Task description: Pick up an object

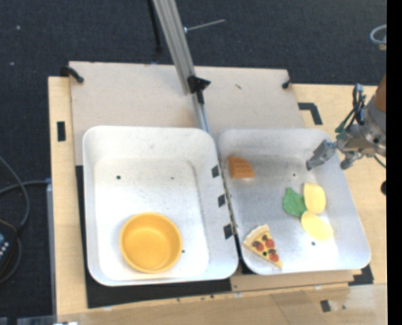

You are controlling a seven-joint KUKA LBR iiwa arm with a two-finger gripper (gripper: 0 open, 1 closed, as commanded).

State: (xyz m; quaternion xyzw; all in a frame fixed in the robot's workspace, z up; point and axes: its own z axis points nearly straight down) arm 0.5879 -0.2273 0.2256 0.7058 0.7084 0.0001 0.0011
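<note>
My gripper (333, 157) hangs over the right bin's (268, 147) far right corner, its fingers spread open with nothing between them. Just below it lies a pale yellow piece (314, 197), touching a green leaf-shaped piece (294, 202). A second yellow piece (317, 227) sits nearer the front. An orange-brown bread-like piece (240, 168) rests by the bin's left wall. A pizza slice (263, 244) lies at the front left of the same bin. A yellow bowl (151, 242) stands in the left bin (146, 147).
A slanted metal pole (177, 39) rises from between the bins at the back. Beige board (180, 93) lies behind both bins. Dark floor surrounds the bench.
</note>
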